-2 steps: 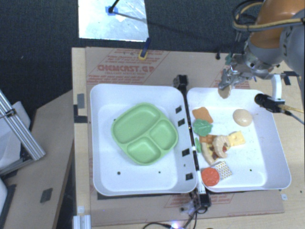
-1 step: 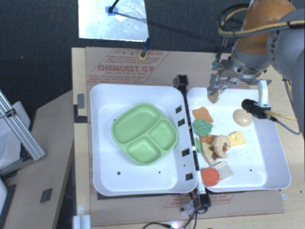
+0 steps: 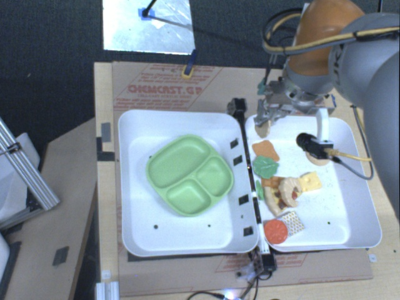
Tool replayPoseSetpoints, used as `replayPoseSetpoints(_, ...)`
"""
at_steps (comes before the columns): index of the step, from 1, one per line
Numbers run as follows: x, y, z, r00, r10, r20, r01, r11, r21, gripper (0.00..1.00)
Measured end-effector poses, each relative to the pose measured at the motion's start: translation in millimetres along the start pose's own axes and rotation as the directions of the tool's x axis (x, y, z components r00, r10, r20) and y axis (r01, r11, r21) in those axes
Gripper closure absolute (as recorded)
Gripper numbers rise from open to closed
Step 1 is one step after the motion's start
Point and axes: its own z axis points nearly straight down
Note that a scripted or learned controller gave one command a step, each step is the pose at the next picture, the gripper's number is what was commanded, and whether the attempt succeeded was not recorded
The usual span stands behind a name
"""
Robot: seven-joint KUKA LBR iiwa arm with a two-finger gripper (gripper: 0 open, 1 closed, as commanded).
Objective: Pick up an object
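Observation:
My gripper (image 3: 265, 119) hangs over the far left corner of the right bin (image 3: 350, 230). A small tan piece (image 3: 262, 129) sits right under its tip; whether it is gripped or just lying there is unclear. Toy food lies along the bin's left side: an orange slab (image 3: 265, 149), a green leaf (image 3: 265, 166), a ring-shaped pastry (image 3: 290, 190), a yellow cheese wedge (image 3: 311, 181), a checkered wafer (image 3: 292, 222) and a red disc (image 3: 275, 231). A tan round piece (image 3: 319, 159) lies further right, partly under a black fitting (image 3: 307, 142) on the arm.
The left bin (image 3: 137, 230) holds a green divided plate (image 3: 189, 175). A black-clipped divider (image 3: 245, 167) separates the bins. The arm's grey body (image 3: 369, 61) and cables cover the right bin's far right. A silver sheet (image 3: 149, 16) lies beyond the bench.

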Motion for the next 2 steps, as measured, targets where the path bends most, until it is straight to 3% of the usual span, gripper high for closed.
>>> replayPoseSetpoints(2, 92, -13, -14, 1.0, 0.001, 0.0, -0.001, 1.0, 0.0, 1.0)
